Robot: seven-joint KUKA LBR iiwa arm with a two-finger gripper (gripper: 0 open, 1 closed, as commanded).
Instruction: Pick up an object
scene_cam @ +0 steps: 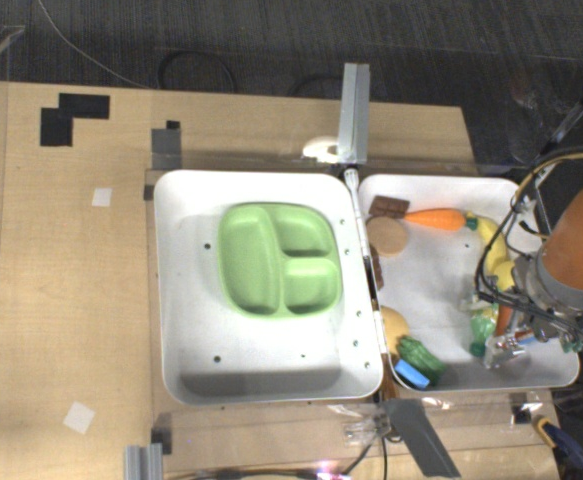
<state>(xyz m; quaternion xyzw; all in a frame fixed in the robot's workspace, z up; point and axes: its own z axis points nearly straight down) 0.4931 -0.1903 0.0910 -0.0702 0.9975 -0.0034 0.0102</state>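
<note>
The metal two-finger gripper (511, 350) hangs low in the right white bin (441, 268) over a small green-and-orange toy (485, 330) (probably light, rigid plastic, best pinched across its narrow middle), its grip state unreadable

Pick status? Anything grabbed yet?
Done: the arm is over the right bin, with the gripper low at its near right corner beside a green item. In hand: nothing visibly lifted; clutter hides the grasp. Left: secure and raise an object. Carrot, banana and green plate lie untouched.
</note>
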